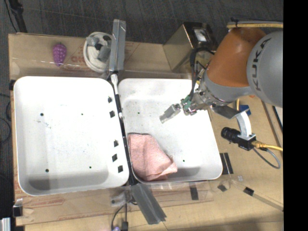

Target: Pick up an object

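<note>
A pink folded cloth (148, 156) lies in the right bin (202, 148), against its left wall near the front corner. My gripper (169, 113) hangs over the middle of that bin, up and to the right of the cloth and apart from it. Nothing shows in its grasp. The grey arm with its orange band (231, 61) reaches in from the right.
The left bin (62, 129) stands beside the right one. On the bench behind the bins lie a purple grape-like object (59, 53) and a white round holder (97, 52). A brown box (185, 44) stands behind the right bin.
</note>
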You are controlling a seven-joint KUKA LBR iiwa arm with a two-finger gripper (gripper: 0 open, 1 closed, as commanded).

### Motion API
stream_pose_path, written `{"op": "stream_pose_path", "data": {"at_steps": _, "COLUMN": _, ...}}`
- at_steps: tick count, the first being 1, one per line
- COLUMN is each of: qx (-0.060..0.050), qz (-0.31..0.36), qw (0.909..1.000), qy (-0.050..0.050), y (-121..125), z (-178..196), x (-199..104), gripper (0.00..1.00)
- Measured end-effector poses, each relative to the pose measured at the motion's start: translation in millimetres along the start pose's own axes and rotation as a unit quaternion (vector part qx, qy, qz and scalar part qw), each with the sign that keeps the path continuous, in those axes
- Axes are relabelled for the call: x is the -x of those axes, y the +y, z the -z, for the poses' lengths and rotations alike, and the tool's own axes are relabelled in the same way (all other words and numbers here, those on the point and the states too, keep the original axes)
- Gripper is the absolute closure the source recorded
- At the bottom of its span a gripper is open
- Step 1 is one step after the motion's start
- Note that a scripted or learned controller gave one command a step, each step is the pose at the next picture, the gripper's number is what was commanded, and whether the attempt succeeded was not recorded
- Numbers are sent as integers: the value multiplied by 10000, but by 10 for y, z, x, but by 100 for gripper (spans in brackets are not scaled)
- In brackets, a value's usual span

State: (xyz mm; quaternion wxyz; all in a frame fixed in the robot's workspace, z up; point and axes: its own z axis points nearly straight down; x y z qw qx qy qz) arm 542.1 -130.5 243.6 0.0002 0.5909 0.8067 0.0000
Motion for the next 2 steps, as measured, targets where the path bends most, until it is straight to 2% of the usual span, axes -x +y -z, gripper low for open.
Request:
{"op": "stream_pose_path", "data": {"at_steps": 1, "qx": -15, "qz": -215, "qw": 9998, "qy": 9, "y": -138, "z": -1526, "x": -343, "gripper": 0}}
{"op": "stream_pose_path", "data": {"at_steps": 2, "qx": -1, "qz": 1746, "qw": 9846, "qy": 1, "y": -416, "z": -513, "x": -559, "gripper": 0}}
